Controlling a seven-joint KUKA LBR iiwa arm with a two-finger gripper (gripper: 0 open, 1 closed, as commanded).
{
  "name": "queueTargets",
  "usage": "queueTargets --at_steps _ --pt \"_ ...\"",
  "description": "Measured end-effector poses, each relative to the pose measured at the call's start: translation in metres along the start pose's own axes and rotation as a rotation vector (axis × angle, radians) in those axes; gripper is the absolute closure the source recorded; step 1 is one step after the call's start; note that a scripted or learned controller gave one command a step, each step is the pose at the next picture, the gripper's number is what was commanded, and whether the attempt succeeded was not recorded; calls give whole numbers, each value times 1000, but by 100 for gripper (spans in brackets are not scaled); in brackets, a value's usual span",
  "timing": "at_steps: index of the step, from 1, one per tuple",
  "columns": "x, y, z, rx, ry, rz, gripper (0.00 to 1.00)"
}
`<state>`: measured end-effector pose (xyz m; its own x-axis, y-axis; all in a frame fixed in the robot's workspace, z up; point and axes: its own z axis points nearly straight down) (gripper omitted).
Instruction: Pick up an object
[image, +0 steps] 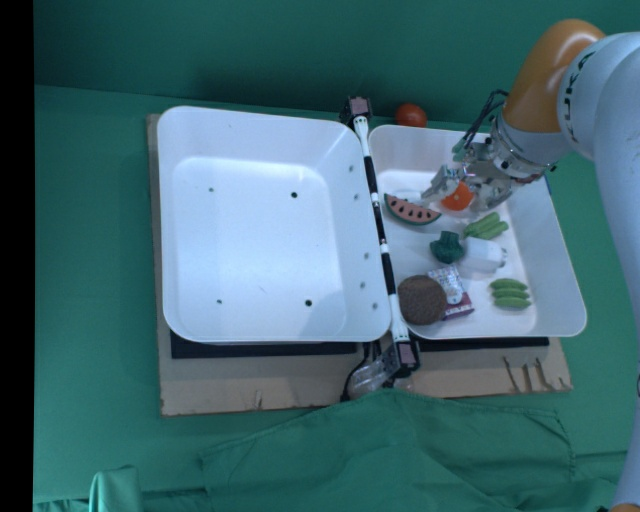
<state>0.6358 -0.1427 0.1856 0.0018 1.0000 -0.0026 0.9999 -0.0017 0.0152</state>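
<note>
**Operator:** Which step was in hand?

**Technician:** The grasp step, by my judgement. The gripper (462, 190) was low in the right bin (560, 290), at its far end, directly over a small orange-red piece (458, 198).

**Operator:** Gripper state?

**Technician:** The fingers stood apart, 1 on each side of the orange-red piece. Whether they touched it could not be told, so it was not counted as held.

**Operator:** Position of the piece?

**Technician:** On the bin floor, between the fingers, just right of the watermelon slice (411, 210) and just left of the upper green pod (487, 226). The brown disc (422, 299) and the 2 lower green pods (510, 293) lay well apart from it.

**Operator:** Requirement for the next move?

**Technician:** Probably closing the fingers squarely on the piece, then a straight lift clear of the neighbouring pod.
</note>
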Motion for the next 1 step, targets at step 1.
queueTargets --at_steps 1 --pt "0 0 0 0 0 0 0"
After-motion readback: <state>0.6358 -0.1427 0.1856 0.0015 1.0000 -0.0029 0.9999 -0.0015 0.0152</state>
